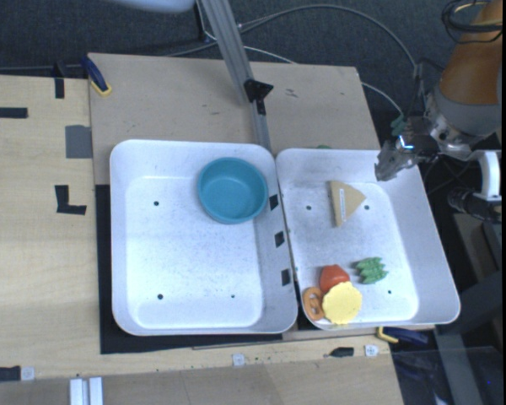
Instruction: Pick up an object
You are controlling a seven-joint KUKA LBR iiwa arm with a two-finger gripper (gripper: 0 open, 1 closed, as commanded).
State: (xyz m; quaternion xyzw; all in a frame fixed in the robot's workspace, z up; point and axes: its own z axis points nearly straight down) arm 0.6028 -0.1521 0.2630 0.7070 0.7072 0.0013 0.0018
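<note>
A tan wedge [345,202] lies flat near the gripper [391,164], whose grasp is unclear.

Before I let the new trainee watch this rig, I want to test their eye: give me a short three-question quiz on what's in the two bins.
1. True or false: the blue bowl sits in the left bin.
2. Multiple choice: which object lies nearest the hand? A) tan wedge B) yellow piece C) green piece
3. Fill in: the red piece touches the ______ piece just below it.

Key: 1 true; 2 A; 3 yellow
</note>
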